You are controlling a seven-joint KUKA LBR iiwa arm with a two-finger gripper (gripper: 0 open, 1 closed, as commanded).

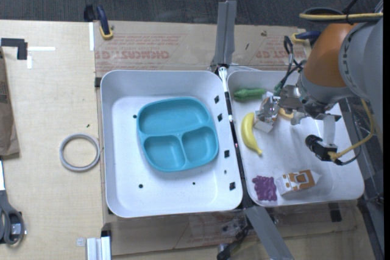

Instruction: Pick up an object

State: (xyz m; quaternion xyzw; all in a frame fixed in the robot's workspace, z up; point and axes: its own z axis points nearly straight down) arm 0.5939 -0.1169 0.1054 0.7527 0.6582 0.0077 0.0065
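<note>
Purple grapes point(264, 187) near edge; banana point(248, 134) just left of claw point(267, 114).

1 fixed camera looks down at a slant on 2 white bins point(116, 149). The arm point(341, 58) enters from the right.

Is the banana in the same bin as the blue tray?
No, the banana lies in the right bin, while the blue tray sits in the left bin.

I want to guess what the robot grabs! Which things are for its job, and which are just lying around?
For the job: gripper, banana, green pepper, grapes, small box.

Just lying around: blue tray, tape ring, scissors.
</note>
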